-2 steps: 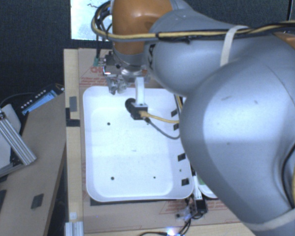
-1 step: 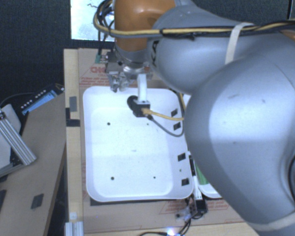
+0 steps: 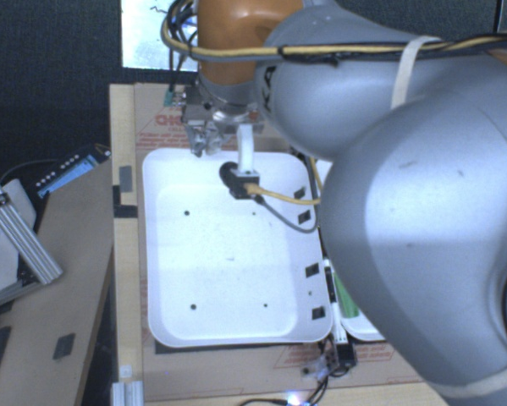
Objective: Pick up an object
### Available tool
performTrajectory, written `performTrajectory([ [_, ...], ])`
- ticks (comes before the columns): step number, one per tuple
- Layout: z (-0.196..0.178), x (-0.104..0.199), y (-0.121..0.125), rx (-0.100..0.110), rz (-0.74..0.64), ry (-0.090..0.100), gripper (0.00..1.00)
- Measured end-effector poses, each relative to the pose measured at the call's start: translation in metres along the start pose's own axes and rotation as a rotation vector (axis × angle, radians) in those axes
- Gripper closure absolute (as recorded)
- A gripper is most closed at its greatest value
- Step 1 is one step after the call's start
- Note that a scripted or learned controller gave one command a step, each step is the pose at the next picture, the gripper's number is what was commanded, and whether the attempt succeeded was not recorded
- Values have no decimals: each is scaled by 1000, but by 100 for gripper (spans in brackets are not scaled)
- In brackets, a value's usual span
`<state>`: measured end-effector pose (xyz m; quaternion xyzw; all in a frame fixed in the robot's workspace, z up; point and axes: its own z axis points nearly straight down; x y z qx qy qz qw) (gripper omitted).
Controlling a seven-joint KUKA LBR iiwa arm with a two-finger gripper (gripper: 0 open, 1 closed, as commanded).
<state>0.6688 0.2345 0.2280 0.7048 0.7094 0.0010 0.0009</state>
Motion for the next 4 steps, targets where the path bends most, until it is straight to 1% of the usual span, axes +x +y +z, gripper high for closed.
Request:
performTrajectory([
  [1, -14, 0, 0, -1, 0, 1, 100],
  [4, -19, 0, 0, 0, 0, 0, 100],
])
